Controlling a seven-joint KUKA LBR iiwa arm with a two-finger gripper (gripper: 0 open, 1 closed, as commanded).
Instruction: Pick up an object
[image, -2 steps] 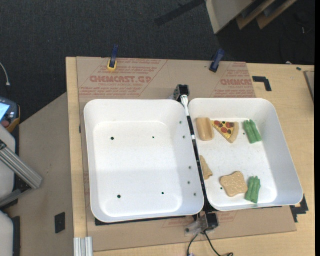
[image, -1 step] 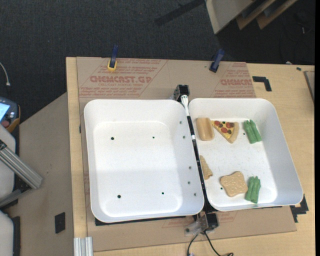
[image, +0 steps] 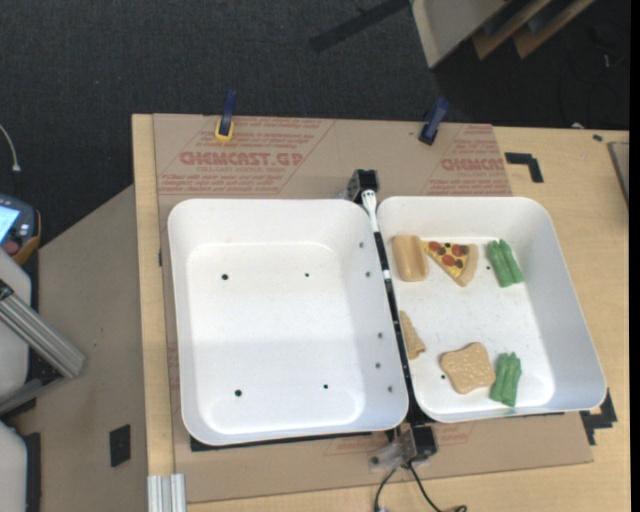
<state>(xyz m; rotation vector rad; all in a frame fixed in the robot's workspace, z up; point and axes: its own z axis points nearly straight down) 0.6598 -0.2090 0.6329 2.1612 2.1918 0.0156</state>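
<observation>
A small tan food piece (image: 410, 335) lies partly tucked against the right bin's (image: 570, 300) left wall, its kind unclear. The tabletop (image: 90, 300) runs off the bottom edge.

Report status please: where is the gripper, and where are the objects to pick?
Right white bin holds toy foods: pizza slice, bread roll, toast slice, two green vegetable pieces. All lying free. Nothing on top of them.

A cardboard-covered bench (image: 300, 150) is carrying two shallow white bins, the left bin (image: 185, 300) and right bin (image: 560, 300), sitting edge to edge. Two clamps (image: 226, 122) (image: 434, 122) are gripping its far edge.
</observation>
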